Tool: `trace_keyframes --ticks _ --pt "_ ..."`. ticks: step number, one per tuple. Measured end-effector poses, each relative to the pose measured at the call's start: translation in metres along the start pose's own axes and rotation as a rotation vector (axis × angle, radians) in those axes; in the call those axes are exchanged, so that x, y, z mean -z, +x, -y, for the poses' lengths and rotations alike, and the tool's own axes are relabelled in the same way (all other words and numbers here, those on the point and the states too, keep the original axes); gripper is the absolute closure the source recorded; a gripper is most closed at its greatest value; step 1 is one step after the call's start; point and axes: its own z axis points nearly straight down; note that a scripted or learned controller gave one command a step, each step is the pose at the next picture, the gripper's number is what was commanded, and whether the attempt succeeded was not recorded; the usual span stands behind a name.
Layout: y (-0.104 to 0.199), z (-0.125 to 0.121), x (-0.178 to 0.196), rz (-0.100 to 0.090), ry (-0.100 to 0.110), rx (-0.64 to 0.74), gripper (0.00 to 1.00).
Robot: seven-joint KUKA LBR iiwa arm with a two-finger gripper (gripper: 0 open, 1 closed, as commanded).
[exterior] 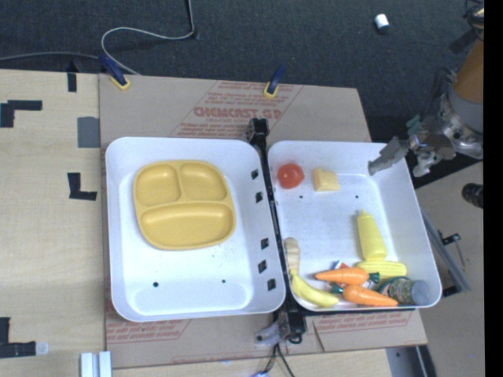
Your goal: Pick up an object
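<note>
White plastic makes the two bins that fill the middle of the frame, and they stand on a brown cardboard sheet point(236, 112) over the wooden bench. The left bin point(126, 289) holds a yellow divided plate point(185, 203), which lies flat in its upper half. The right bin point(330, 226) holds all the small things. The arm point(468, 93) comes in at the upper right of the frame, and its gripper point(387, 159) hangs at the upper right corner of the right bin; I cannot tell if the claw is spread or closed, because it is seen too small and from the side, and no thing is seen between its tips. So I judge that the task is at the approach step, and nothing is picked yet. The nearest things are the pale yellow block point(325, 181) and the red tomato point(290, 175), both at the top of the right bin, apart from each other. A good target may also be the yellow bottle point(370, 236) at the right of this bin: its long axis runs almost up and down in the frame, with the narrow tip pointing up. The next move needs the claw to go down over one thing and close across its short side. The banana point(310, 291) and the carrots point(354, 283) lie crowded in the lower part, touching each other, so they are harder to take.
</note>
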Motion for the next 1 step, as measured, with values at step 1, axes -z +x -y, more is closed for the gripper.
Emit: trace_keyframes --ticks 1 --pt "-0.0257 0.0271 -0.0793 0.0 0.001 0.0 0.0"
